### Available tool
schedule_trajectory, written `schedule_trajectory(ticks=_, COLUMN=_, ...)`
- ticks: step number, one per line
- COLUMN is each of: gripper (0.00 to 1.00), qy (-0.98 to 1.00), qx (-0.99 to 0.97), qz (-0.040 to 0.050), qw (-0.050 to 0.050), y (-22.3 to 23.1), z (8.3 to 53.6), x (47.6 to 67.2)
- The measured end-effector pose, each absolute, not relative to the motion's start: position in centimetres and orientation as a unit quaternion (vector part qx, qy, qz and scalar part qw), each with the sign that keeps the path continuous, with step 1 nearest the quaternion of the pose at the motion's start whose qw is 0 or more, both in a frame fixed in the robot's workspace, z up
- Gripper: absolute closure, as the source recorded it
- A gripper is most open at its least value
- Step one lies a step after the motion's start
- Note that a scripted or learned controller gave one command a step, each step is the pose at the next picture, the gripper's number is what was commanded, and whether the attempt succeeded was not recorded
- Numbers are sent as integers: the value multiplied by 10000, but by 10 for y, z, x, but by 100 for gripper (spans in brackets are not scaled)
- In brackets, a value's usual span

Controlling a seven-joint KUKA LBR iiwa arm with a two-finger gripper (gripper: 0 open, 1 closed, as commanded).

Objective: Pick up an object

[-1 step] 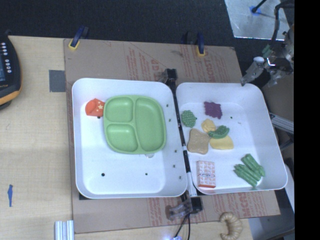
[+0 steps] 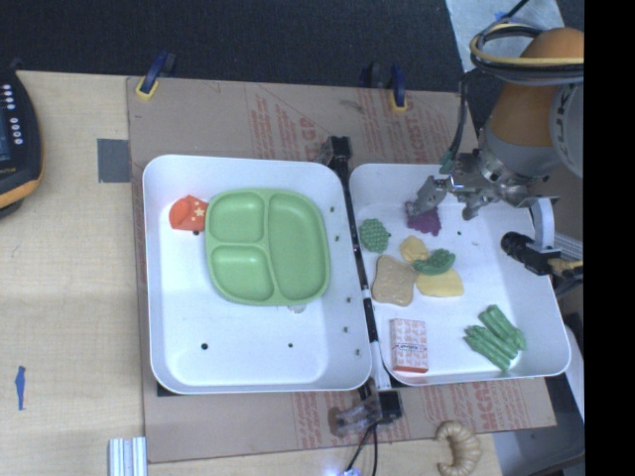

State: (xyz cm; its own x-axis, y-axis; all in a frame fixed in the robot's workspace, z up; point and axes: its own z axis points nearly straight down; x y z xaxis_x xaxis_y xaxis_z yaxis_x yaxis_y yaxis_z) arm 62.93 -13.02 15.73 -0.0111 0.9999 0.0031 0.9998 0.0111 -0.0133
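We see 2 white bins side by side on the bench. The left bin [image 2: 179, 355] holds a green divided plate [image 2: 268, 246] with 3 compartments, lying flat near the middle, and a red-orange toy with a star [image 2: 188, 213] just beside the plate's left edge.

The right bin [image 2: 541, 350] holds the loose items. A purple toy [image 2: 426, 221] lies in the upper part of the bin. A round green textured piece [image 2: 374, 234] sits near the divider between the bins. Below it, a tan bread-shaped piece [image 2: 394, 281] touches a yellow piece [image 2: 440, 285], with a small yellow piece [image 2: 413, 248] and a dark green leafy piece [image 2: 435, 261] on or against them. A small red-and-white carton [image 2: 408, 345] lies flat near the bin's lower edge. A bunch of green bean pods [image 2: 496, 336] lies toward the lower right corner.

The arm enters from the right, with the gripper [image 2: 444, 192] over the upper part of the right bin, just above and beside the purple toy. We cannot tell whether the jaws are parted or closed, nor whether they touch the purple toy.
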Motion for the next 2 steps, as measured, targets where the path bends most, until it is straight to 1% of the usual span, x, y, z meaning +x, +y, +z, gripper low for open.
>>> schedule_trajectory(ticks=1, gripper=0, qy=-7107, qx=-7035, qz=28, qw=14, y=-140, z=88, x=656)
schedule_trajectory(ticks=2, gripper=100, qy=-7111, qx=-7031, qz=21, qw=9, y=-140, z=103, x=657)
